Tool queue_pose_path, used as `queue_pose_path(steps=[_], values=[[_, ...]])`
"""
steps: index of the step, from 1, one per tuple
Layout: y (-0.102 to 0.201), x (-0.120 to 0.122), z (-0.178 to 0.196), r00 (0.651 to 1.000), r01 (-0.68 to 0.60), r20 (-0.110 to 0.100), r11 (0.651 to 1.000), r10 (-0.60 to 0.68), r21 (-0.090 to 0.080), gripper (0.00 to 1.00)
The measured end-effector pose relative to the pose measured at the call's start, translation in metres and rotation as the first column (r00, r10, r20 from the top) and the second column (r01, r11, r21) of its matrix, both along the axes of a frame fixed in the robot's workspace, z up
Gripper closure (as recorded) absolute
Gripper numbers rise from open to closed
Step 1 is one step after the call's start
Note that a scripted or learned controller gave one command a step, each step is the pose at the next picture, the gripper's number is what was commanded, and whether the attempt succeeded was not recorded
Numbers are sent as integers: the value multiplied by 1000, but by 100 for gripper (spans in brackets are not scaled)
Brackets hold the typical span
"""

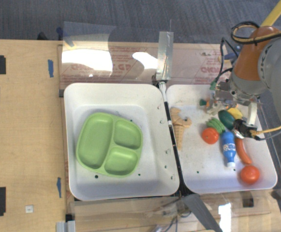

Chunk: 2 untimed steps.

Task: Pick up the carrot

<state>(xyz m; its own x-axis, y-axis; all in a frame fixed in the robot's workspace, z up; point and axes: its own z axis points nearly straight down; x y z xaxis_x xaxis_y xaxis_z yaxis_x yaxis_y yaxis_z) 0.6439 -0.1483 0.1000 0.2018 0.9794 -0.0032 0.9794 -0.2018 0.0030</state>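
The carrot (244, 152), a long orange piece, lies along the right side of the right bin (198, 170), just right of a blue bottle (229, 149). My gripper (213, 102) hangs over the far part of that bin, up and to the left of the carrot and apart from it. Small orange and green bits show at its tip, too small to identify. The grey arm with its orange band (249, 62) comes in from the upper right.
Around the carrot lie a red tomato with green leaves (210, 136), an orange ball (249, 174), and a dark green and a yellow piece (229, 116). An ice cream cone (179, 125) lies by the divider. The left bin (82, 98) holds a green divided plate (110, 143).
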Motion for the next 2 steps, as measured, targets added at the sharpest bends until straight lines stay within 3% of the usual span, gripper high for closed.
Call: queue_pose_path(steps=[1,2], values=[[0,0,-1,1000,0,-1,1000,0,0,0],[-33,-9,-12,954,300,-11,954,-299,25,0]])
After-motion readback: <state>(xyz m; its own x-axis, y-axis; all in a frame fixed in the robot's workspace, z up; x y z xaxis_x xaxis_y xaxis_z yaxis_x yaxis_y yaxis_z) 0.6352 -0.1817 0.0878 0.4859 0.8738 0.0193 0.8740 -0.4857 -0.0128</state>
